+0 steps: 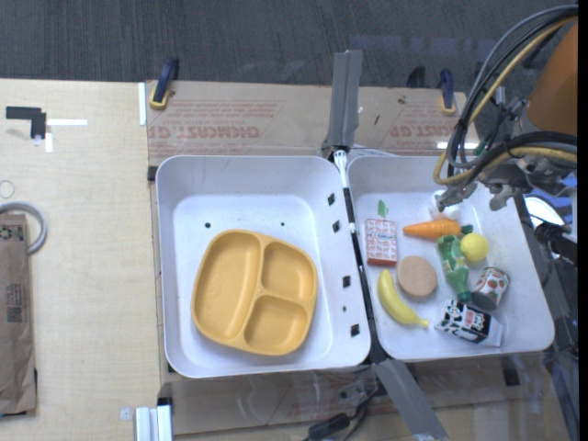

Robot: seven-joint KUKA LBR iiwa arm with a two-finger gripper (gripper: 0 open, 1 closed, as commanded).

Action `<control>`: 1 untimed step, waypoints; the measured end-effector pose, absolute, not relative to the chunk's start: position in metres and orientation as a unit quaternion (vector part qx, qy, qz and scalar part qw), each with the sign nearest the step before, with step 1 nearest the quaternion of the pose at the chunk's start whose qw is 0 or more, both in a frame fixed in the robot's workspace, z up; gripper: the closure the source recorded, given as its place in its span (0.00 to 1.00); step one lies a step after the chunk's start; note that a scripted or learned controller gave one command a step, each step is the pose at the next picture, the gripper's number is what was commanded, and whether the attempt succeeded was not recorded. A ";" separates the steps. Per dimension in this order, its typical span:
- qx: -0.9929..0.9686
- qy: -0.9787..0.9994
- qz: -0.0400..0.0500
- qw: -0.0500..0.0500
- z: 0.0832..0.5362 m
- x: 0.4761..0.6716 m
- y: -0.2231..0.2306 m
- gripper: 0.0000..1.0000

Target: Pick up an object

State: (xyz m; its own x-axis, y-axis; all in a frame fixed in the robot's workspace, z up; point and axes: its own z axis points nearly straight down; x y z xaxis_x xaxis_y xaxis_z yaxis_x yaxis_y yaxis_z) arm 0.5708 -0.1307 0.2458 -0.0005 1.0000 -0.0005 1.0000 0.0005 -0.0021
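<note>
Crowding right bin [542, 333], carrot [430, 230] beneath fingers [452, 200]

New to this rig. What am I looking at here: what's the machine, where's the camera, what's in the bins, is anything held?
One camera, fixed above the bench, looks down at a slant on two shallow white bins. The left bin holds a yellow divided plate. The right bin holds toy food: a carrot, a banana, a round cookie, a lemon, a small red-and-white box, a green leafy piece, a small jar and a cow-print carton. The robot arm with its cables reaches in from the right; its gripper hangs above the carrot's end of the bin. I see nothing held.
</note>
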 end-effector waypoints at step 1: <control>-0.717 -0.697 0.001 0.001 0.156 0.561 -0.178 0.00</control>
